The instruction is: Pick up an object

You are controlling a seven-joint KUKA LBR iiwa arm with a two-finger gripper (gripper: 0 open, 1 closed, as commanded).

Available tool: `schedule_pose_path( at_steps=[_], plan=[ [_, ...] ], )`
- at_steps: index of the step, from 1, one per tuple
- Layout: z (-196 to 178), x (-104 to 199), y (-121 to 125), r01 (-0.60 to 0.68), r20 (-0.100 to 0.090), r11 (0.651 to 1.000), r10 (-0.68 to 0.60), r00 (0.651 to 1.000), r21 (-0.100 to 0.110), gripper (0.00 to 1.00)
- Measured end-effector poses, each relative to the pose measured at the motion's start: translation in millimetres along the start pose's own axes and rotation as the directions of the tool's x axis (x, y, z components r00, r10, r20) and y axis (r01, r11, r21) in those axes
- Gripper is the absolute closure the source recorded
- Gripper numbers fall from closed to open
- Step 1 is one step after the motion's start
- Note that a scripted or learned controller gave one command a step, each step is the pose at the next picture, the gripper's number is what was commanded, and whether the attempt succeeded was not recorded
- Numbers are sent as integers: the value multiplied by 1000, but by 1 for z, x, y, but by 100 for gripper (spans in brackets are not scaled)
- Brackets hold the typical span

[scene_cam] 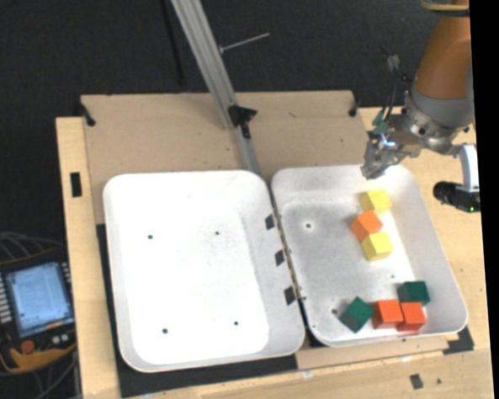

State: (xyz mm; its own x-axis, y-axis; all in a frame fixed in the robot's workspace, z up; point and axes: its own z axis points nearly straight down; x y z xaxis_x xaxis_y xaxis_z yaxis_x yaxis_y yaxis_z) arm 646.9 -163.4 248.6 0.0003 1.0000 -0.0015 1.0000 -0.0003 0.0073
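Green, orange and yellow wooden cubes lie untouched in the right white plastic bin (pixel 428 226).
Nearest, at five o'clock, sits a dark green cube (pixel 355 314); the gripper (pixel 376 166) hovers at one o'clock above a yellow cube (pixel 375 200), carrying nothing; grasping remains.

Light wood bench (pixel 80 247) carries a tan board (pixel 161 132) across its 12 o'clock half and a black mat (pixel 209 372) showing at the 6 o'clock edge under the bins. Two shallow white bins sit side by side, touching along the middle: left bin (pixel 194 265) toward 9 o'clock, right bin (pixel 320 257) toward 3 o'clock. A grey metal post (pixel 212 62) rises at a slant from the board at 12 o'clock, just above the bins' seam.
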Motion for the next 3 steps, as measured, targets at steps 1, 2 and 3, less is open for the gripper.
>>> schedule_pose_path(
  at_steps=[1, 2, 3],
  plan=[
    [-3, 48, -2, 6, -2, 1000, -6, 1000, 6, 100],
    [-2, 93, -15, 6, -2, 1000, -6, 1000, 7, 100],
    [3, 155, -23, 8, -3, 1000, -8, 1000, 8, 100]
  ],
)
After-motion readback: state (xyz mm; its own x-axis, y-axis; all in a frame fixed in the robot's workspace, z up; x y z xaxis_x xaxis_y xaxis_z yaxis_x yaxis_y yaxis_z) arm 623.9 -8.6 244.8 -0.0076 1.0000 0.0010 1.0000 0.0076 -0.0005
